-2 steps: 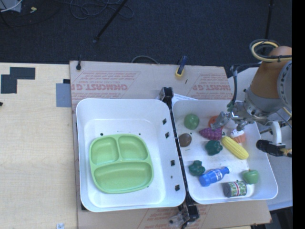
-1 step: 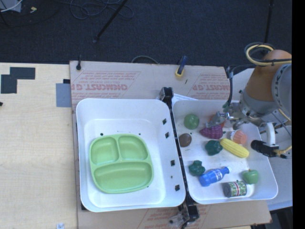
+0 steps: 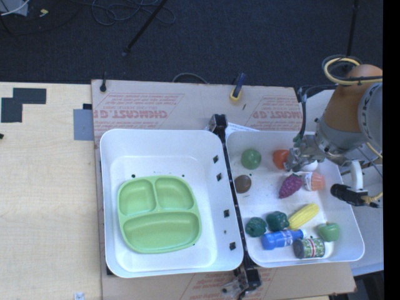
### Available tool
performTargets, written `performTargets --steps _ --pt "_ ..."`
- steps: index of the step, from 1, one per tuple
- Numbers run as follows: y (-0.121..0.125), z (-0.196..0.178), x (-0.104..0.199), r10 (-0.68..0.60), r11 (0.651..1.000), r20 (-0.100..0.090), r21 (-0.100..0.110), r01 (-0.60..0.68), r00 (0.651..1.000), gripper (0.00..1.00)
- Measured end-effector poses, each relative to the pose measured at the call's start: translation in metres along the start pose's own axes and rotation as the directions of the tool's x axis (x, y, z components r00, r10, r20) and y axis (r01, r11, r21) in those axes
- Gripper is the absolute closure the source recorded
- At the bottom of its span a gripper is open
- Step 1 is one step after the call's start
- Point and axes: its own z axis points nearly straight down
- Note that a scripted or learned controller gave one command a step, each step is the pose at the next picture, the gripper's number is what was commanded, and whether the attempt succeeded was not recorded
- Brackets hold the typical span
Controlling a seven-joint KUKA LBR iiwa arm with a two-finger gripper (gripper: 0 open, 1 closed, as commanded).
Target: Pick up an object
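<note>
Two white bins side by side on the worktop. In the left bin, a light green divided plate. In the right bin, many small toy foods. Nearest to the gripper: a purple ridged piece, cone-like, long axis on a slant, narrow tip pointing down-left, wide end up-right just beside a pale orange piece. Behind the gripper, a red-orange piece, partly hidden. Further left, a green ball and a brown ball. Toward the front edge: yellow corn, tilted, tip up-right; a blue bottle lying almost level; two dark green pieces; a small can; a green apple-like piece. Fingers low over the bin near the purple piece; how far open, impossible to tell, and nothing visibly between them.
</note>
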Motion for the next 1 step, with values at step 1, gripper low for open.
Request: performTargets --steps 1 --pt "-0.0017 -0.0558 -0.0088 0.006 1.0 0.001 0.008 -0.006 1.0 1.0"
